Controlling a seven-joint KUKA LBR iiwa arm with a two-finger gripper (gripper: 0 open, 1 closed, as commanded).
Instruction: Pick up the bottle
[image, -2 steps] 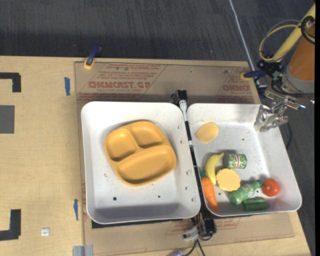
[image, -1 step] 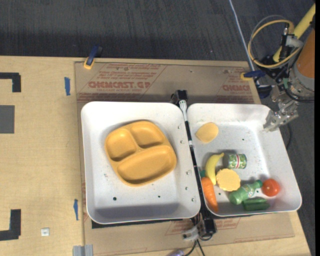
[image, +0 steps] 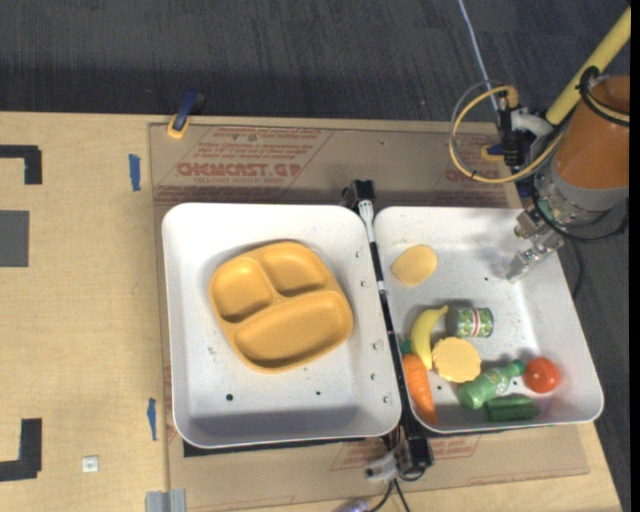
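Bottle (image: 489, 385) near front rim, hand (image: 531, 245) over bare back corner

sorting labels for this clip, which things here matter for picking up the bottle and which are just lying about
For the job:
- green bottle, lying in the right bin
- pincer, over that bin's far right corner

Lying about:
- banana
- can
- carrot
- tomato
- two yellow discs
- yellow divided plate in the left bin
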